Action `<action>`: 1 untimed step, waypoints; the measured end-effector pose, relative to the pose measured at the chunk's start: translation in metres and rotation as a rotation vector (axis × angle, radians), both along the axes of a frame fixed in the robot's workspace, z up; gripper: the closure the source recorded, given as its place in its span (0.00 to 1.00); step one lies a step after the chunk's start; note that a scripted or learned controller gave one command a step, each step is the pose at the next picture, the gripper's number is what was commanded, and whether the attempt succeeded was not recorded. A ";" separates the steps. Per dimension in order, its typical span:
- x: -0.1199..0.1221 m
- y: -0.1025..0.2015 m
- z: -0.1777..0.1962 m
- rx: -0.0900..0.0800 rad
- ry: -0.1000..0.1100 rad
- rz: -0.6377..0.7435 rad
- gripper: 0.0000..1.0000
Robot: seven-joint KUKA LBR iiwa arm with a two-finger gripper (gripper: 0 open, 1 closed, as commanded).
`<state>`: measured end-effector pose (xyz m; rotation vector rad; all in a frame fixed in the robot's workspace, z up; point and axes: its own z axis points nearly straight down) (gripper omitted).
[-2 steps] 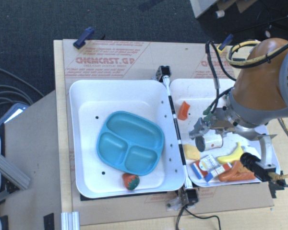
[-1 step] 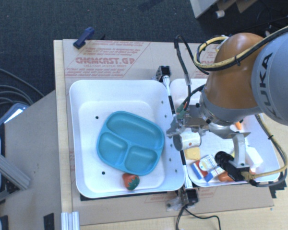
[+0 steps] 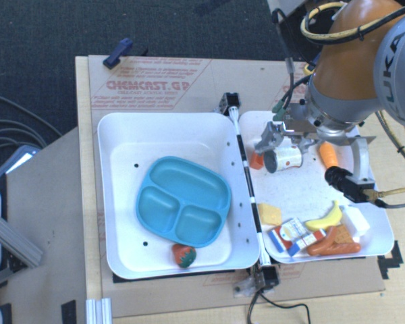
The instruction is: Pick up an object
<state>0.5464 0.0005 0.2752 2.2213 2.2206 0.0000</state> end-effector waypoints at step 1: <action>-0.061 0.066 -0.018 0.001 0.004 0.001 1.00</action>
